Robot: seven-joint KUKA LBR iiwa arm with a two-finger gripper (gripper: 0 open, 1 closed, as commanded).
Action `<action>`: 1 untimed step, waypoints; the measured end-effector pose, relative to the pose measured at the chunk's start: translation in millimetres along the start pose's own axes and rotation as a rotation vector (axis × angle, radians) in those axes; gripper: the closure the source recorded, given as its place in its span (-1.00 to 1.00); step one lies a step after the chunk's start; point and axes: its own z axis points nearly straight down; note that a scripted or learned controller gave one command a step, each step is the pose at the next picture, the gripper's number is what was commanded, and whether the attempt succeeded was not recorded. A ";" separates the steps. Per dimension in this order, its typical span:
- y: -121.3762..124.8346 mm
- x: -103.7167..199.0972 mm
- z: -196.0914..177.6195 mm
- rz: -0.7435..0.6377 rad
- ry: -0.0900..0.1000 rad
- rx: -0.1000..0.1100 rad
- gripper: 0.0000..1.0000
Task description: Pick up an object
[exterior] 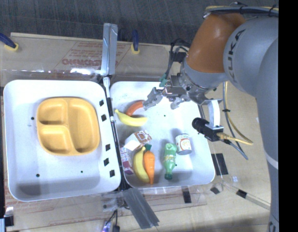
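Camera view: gripper (164, 97) is seen over the upper part of the right bin (202, 170), fingers spread apart with nothing between them, just right of the orange-red item (134, 107) and the banana (131, 118) lying touching it. Lower in the same bin, a carton (138, 140), second banana (138, 164), carrot (149, 164), green bottle (169, 160) and small can (183, 143) are grouped close together. A yellow divided plate (68, 125) is seated in the left bin (23, 178).
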 end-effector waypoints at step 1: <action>19.6 -22.0 160.8 0.002 0.001 0.001 -1.00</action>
